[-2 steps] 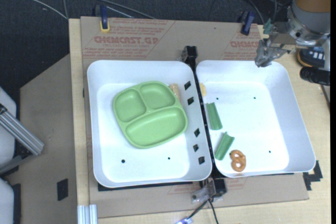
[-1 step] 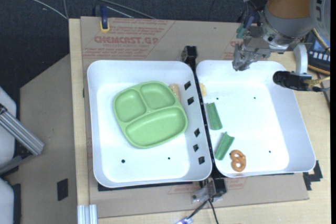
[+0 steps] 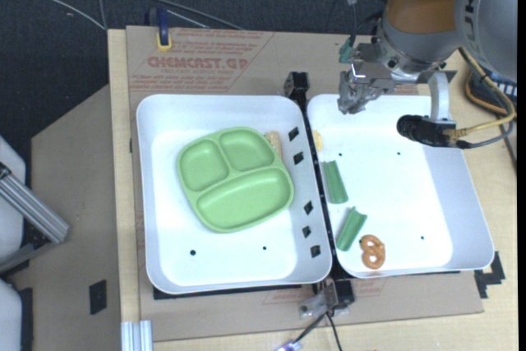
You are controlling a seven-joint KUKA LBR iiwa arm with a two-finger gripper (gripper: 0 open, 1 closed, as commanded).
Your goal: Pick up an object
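Note:
My gripper [image 3: 354, 100] hangs over the far left corner of the right bin [image 3: 427, 201], with nothing visible between its fingers. Two green sticks lie near that bin's left wall: one [image 3: 334, 181] in the middle, another [image 3: 351, 227] lower and tilted. A brown pretzel [image 3: 372, 251] rests near the front edge. All three lie well in front of the gripper. In the left bin [image 3: 164, 259] sits a green divided plate [image 3: 235, 177], with a small tan piece [image 3: 274, 144] at its far right edge.
A black divider with clips [image 3: 306, 168] runs between the two bins. A black cable fitting [image 3: 426, 129] sticks out over the right bin's far side. The cardboard bench [image 3: 197, 57] lies beneath, with cables on the dark floor behind.

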